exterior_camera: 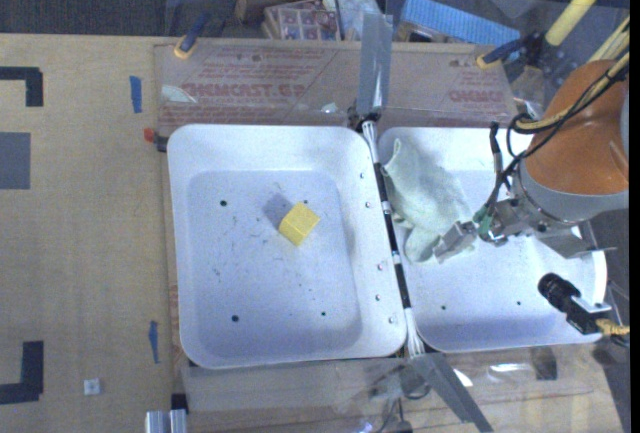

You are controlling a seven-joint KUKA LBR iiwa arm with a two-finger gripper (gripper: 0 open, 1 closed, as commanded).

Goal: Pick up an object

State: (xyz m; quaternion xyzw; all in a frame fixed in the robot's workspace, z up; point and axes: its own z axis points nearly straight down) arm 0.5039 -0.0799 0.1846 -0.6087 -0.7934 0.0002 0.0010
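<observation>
Fingers (452, 243) low in the right bin (520, 321) at the edge of a crumpled pale cloth (425, 196), grip state unclear, grey arm (575, 161) reaching in from the right, yellow block (298, 223) alone in the left bin (200, 271).

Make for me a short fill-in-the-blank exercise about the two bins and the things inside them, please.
1. The yellow block lies in the ____ bin.
2. The pale cloth lies in the ____ bin.
3. The gripper is at the cloth's ____ edge.
4. The block's colour is ____.

Missing words: left; right; lower; yellow
</observation>
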